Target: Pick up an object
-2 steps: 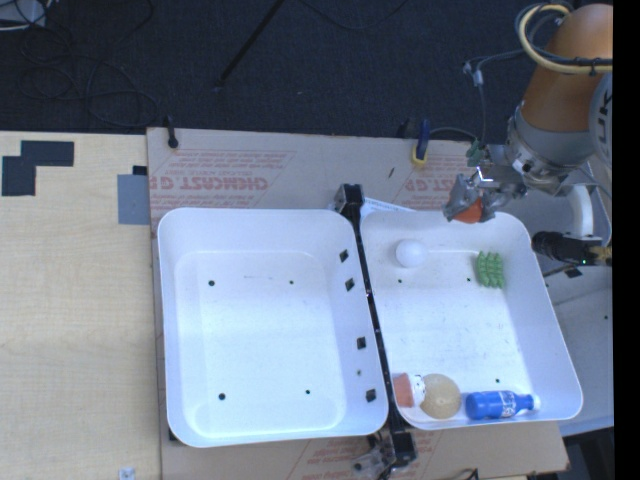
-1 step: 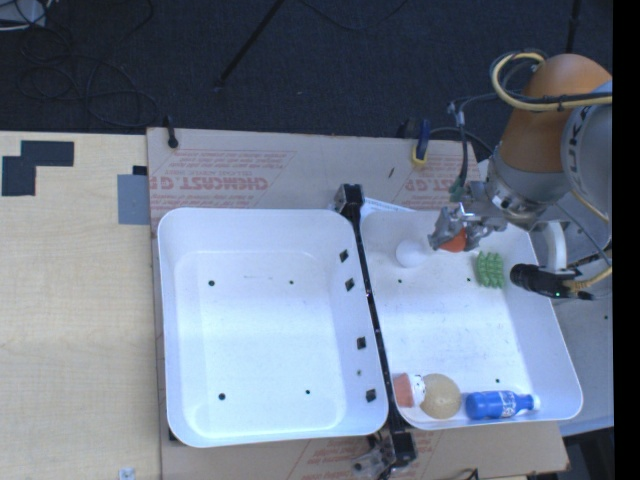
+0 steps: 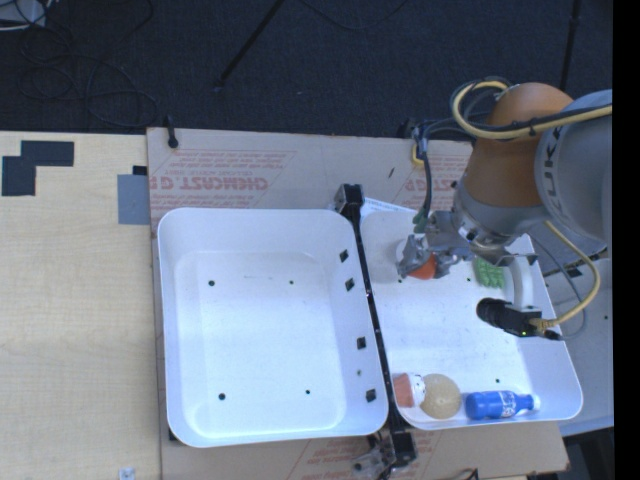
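My gripper (image 3: pixel 418 256) is low in the far part of the right bin (image 3: pixel 560 368), close to the divider between the bins. A small orange-red object (image 3: pixel 427 268) sits right at the gripper's tip, partly covered by it. Whether it is gripped does not show. A green object (image 3: pixel 489 271) lies just to the right, half hidden under the wrist. Along the bin's near wall lie a blue bottle (image 3: pixel 500 404) on its side, a round tan object (image 3: pixel 440 396) and a small orange piece (image 3: pixel 405 389) touching it.
The left bin (image 3: pixel 180 268) stands beside the right one, with a black-clipped divider (image 3: pixel 362 298) between them. Cardboard (image 3: pixel 250 173) lies under both bins. The arm's large grey and orange body (image 3: pixel 530 168) hangs over the right bin's far right corner.
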`<state>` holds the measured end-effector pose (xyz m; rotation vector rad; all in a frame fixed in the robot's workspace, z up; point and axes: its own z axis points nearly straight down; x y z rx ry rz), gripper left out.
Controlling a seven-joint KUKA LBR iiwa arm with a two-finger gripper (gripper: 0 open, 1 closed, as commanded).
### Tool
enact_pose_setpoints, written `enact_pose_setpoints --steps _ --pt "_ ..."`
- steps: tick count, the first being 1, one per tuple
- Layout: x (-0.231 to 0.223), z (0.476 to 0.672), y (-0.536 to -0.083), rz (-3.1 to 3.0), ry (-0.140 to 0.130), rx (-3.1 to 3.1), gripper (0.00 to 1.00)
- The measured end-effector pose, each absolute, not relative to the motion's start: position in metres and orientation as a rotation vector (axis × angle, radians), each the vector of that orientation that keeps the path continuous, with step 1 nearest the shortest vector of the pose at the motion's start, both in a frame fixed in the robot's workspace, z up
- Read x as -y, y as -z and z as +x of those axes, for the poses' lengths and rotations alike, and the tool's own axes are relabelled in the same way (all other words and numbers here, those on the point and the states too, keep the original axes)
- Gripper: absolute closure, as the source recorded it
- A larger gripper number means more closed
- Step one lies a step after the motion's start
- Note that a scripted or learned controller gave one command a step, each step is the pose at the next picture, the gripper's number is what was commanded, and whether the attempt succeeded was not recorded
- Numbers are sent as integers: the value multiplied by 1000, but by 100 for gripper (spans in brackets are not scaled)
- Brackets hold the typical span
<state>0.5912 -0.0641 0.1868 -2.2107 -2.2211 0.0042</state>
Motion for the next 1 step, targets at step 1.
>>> enact_pose_setpoints --steps 1 --pt "-23 602 -192 -2209 2 2228 100"
